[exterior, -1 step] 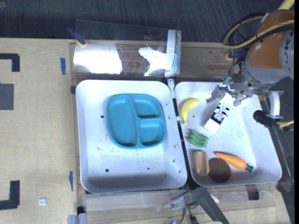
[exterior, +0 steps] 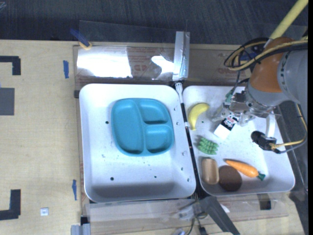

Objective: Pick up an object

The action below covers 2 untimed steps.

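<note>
The right bin (exterior: 281, 175) holds a yellow banana (exterior: 196, 113) at its upper left and a green pea pod (exterior: 207, 145) below it. An orange carrot (exterior: 242, 168) lies near the front, beside a dark brown round piece (exterior: 230, 177) and a tan bread loaf (exterior: 210, 170). My gripper (exterior: 226, 123) hangs low over the bin's upper middle, just right of the banana and above the pea pod. Nothing shows between its fingers.
The left bin (exterior: 93, 146) carries a blue divided plate (exterior: 143, 126). A black cable end (exterior: 261, 139) with a yellow lead hangs from the arm over the right bin's right side. A shiny metal divider (exterior: 180, 55) stands behind the bins.
</note>
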Each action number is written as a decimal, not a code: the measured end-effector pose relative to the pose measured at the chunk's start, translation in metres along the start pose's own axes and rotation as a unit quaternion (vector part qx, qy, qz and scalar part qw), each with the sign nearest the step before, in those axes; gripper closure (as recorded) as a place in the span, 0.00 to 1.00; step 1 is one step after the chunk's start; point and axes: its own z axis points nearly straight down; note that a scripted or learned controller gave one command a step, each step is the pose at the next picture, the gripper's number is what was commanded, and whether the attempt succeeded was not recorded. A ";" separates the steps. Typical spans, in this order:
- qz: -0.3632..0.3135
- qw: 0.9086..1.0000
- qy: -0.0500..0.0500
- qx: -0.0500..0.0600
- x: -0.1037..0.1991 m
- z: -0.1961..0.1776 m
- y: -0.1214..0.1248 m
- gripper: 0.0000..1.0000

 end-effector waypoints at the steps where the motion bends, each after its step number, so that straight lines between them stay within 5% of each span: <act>1: -0.018 1.000 -0.001 -0.001 -0.043 -0.043 0.018 0.00; 2: -0.017 1.000 0.000 -0.001 0.009 0.009 0.002 0.00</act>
